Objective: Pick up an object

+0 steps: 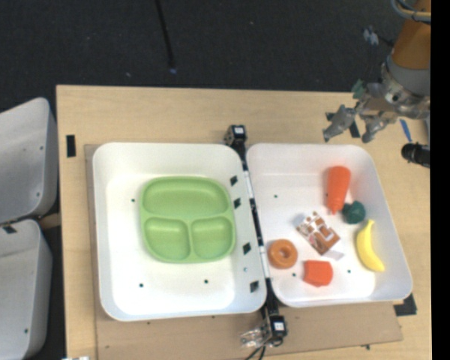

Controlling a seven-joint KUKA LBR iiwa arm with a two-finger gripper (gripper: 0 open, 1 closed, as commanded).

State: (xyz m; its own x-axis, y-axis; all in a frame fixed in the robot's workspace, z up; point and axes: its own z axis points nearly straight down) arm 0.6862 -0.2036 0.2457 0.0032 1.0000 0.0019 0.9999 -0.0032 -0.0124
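Hard to make out: the small patterned object in the right bin is brown and white, too blurred to name; small parts by the bin junction at the top and bottom are unclear.
Cut off: the arm runs out of the view at the upper right.
Objects to pick: all in the right bin. An orange carrot-like piece stands lengthwise near the far side, a dark green lump just beside its near end, a yellow banana near the right wall, an orange ring by the left wall, and a red-orange block near the front.
Left bin: holds a green divided plate.
Arm pose: over the bare tabletop beyond the right bin's far right corner, apart from every object.
Pincer: fingers spread, nothing between them.
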